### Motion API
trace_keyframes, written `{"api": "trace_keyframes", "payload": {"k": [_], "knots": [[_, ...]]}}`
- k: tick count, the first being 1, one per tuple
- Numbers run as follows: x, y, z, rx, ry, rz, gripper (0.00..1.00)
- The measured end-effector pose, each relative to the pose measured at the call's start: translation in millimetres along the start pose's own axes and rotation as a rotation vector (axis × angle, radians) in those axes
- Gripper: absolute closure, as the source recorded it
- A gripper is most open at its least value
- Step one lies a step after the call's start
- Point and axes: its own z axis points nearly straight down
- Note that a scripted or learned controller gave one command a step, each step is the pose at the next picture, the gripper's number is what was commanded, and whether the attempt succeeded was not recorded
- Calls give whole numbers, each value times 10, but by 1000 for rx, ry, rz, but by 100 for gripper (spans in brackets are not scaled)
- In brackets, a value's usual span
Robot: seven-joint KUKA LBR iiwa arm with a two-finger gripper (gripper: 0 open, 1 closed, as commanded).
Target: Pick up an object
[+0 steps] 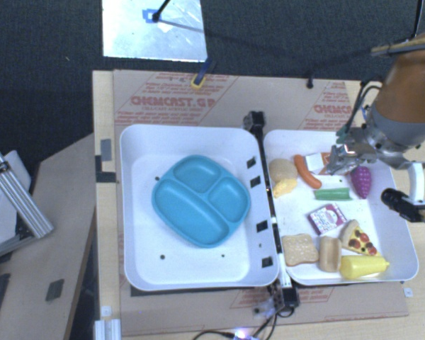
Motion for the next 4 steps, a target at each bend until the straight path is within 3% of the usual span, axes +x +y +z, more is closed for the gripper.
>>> {"api": "trace_keyframes", "payload": {"k": [2, 3, 4], "knots": [[1088, 551, -92, -1, 3, -6, 100], [1524, 768, 110, 1, 1, -4, 100], [1535, 778, -84, 0, 1, -2, 100]]}}
